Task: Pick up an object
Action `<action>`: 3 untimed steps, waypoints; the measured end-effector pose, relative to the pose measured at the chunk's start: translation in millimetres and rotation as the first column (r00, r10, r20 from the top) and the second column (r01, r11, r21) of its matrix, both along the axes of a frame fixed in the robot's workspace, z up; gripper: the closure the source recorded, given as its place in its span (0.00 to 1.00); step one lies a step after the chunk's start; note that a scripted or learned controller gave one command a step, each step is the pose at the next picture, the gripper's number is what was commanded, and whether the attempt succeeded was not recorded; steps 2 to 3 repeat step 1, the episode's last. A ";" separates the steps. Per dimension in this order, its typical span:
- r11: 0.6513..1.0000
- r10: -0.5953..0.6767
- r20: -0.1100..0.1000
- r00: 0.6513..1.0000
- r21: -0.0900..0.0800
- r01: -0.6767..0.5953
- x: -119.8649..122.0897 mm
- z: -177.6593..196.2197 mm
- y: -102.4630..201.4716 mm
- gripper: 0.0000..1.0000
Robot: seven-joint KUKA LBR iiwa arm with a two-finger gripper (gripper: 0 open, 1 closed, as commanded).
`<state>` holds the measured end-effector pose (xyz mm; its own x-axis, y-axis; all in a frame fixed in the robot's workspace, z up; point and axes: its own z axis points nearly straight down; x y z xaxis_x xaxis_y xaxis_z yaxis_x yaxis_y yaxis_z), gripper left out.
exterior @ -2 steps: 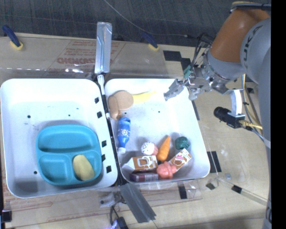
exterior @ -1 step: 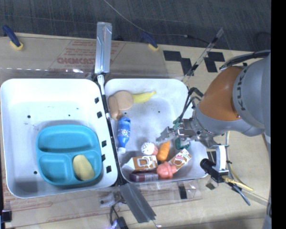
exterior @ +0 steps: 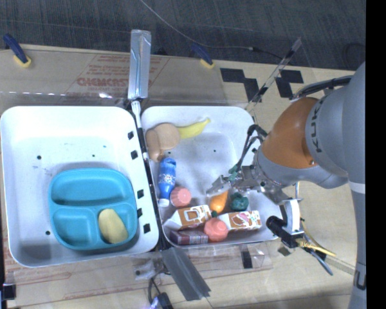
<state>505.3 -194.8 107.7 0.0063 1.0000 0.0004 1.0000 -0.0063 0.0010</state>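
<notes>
Red print on the cardboard sheet [exterior: 103, 76] behind the bins reads roughly "CHEMCAS", partly legible; lettering on the arm's grey housing [exterior: 338, 131] and carton labels is too small to read.

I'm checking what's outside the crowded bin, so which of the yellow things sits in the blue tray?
The yellow potato-shaped lump in the blue tray's lower right compartment; the banana lies in the right bin.

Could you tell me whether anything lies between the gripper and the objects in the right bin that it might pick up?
Nothing visible does. The gripper is already low over the clutter in the right bin, right above the orange object and the dark green object, which lie close beside each other.
</notes>
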 end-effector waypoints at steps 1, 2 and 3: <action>1.000 0.005 -0.002 1.000 0.000 -0.005 0.2 9.3 -0.1 1.00; 1.000 0.005 -0.002 1.000 0.000 -0.005 0.2 9.3 -0.1 1.00; 1.000 0.005 -0.002 1.000 0.000 -0.005 0.2 9.3 -0.1 1.00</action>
